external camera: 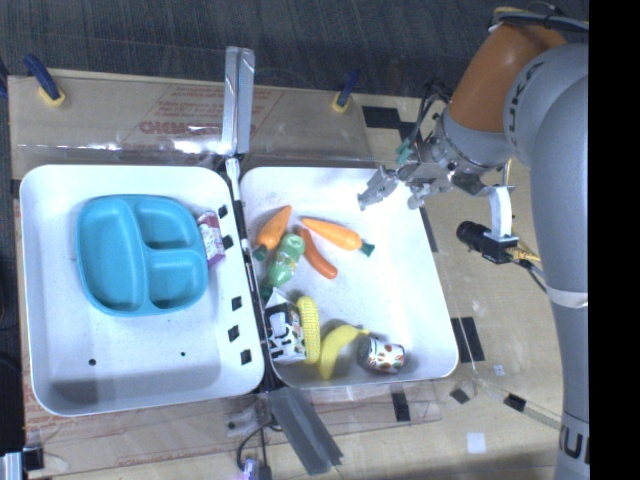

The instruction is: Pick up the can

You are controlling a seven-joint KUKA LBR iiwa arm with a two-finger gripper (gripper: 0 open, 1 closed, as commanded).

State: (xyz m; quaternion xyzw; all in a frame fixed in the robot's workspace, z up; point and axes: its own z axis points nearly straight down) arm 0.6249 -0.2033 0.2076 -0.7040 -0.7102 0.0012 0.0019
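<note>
surface [500, 298] tan, board-like, clear plastic sheet with red print [185, 118] taped along far edge. two shallow white bins side by side on it: left bin [50, 298], right bin [425, 298], touching along middle. blue clamps at far edge: one at far left corner [45, 80], one near middle [346, 90]. grey metal bar [238, 98] upright at far edge, above bin seam. black tape marks [465, 338] on bare surface toward right edge. grey strip [305, 428] at near edge below seam.

The can [385, 355], short with a red, white and dark printed label, is lying on its side low in the frame, right of centre, just beside a yellow banana [338, 348].
</note>
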